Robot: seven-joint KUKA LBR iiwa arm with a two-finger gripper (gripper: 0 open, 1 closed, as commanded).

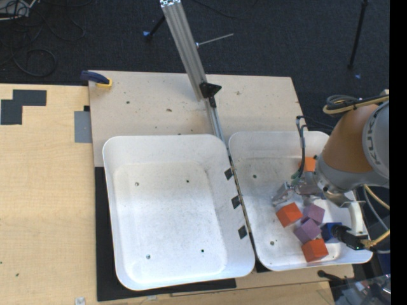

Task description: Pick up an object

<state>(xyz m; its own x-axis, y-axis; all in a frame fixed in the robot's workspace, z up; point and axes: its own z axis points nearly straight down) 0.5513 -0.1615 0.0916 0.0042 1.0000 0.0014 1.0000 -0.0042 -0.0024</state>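
We see arm (356, 148) entering from right, orange band above wrist, grey segment beyond. Wrist angled down and leftward. Gripper (284, 194) low, metallic fingers pointing left. We cannot tell finger spacing. Green and orange cables trail along wrist.

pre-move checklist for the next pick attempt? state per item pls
1. Gripper is inside the right bin: ok.
2. A target is nearby: ok, an orange block lies just below the gripper.
3. Something held between the fingers: cannot tell, too blurred.
4. Target free of neighbours: not ok, the purple blocks crowd its right side.
5. Other candidates: ok, another orange block and a blue piece sit near the bin's lower edge.
6. Left bin out of the arm's way: ok.
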